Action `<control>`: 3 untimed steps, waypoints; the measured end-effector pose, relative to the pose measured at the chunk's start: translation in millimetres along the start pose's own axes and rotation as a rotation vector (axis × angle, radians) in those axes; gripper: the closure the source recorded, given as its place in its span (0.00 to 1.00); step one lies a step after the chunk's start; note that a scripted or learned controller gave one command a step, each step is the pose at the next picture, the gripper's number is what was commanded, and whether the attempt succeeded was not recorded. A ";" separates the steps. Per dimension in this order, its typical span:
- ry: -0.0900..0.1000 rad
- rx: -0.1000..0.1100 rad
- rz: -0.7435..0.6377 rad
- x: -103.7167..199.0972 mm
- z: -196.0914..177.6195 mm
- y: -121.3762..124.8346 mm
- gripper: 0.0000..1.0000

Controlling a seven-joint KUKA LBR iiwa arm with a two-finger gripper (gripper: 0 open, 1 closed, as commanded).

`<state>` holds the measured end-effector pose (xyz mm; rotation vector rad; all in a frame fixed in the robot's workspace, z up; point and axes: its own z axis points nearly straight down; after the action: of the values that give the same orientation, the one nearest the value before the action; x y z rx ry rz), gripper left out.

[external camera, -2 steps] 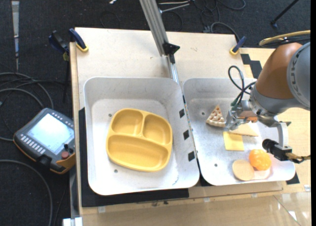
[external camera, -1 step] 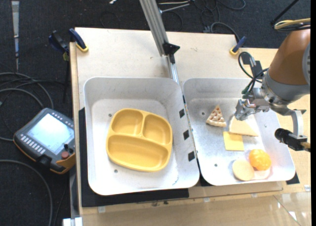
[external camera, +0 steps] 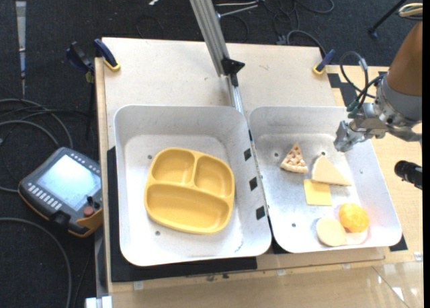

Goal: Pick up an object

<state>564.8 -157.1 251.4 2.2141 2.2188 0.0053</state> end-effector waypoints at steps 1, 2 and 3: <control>0.002 0.005 0.000 0.1 -7.9 0.9 1.00; 0.004 0.008 -0.006 49.2 5.6 16.5 1.00; 0.004 0.006 -0.007 102.8 -1.8 23.8 1.00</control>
<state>588.3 -54.3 253.1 2.2114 2.2313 0.0035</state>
